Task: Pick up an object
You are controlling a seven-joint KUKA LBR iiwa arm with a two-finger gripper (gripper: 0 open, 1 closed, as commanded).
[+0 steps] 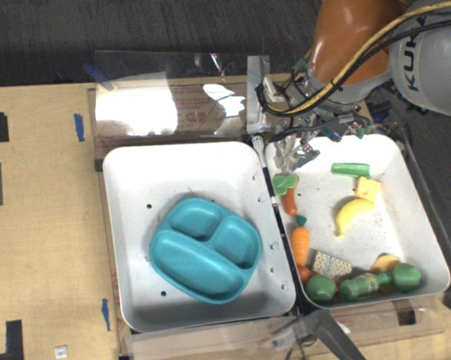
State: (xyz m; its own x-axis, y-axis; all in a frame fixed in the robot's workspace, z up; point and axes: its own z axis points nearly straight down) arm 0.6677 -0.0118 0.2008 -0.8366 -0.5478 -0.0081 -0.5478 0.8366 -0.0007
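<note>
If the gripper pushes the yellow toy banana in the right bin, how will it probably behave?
The curved yellow toy banana looks like smooth, stiff plastic, so it may slip between fingers. Its bent shape would probably pivot or rock rather than roll straight. It lies apart from its neighbours on the right white bin, so a push should move it alone.

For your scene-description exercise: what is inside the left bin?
The left bin holds one teal plate with three compartments, lying toward its front right. All three compartments look bare. Whatever lies beneath the plate is covered.
</note>
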